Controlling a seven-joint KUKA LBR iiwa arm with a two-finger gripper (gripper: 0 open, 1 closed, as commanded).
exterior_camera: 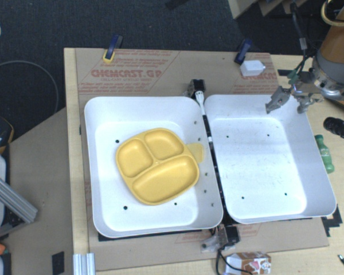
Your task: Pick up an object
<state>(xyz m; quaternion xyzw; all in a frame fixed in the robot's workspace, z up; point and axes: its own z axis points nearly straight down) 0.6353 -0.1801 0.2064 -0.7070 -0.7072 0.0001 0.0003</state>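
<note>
Two parted, unladen jaws

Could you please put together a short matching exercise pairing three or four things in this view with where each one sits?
Things:
1. yellow divided tray
2. gripper
3. green object
4. blue clamp with a yellow tip

Places:
A. on the bench by the right bin's outer edge
B. at the board's far edge, left side
C. in the left bin
D. over the right bin's far right corner

Pairs: 1-C, 2-D, 3-A, 4-B
</note>
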